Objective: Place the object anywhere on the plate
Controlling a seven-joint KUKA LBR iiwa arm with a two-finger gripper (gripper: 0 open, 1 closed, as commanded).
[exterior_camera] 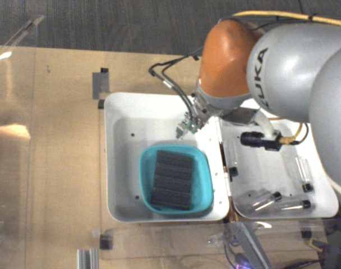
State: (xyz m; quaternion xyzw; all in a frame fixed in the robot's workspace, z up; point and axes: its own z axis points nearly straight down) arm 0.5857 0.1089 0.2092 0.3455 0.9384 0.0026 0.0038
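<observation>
A teal square plate (147,175) sits in the near part of the left white bin (121,144). A dark grey ribbed block (172,179) lies flat on the plate, roughly at its middle. The grey arm with its orange band (229,60) hangs over the seam between the bins and covers most of the gripper. A small part of the gripper (186,128) pokes out just beyond the plate's far edge, apart from the block.
The right bin (326,198) holds a black marker (261,141) near its far left and several clear tubes with dark caps (282,202) along its near side. A cable (169,83) loops from the wrist over the left bin's far edge.
</observation>
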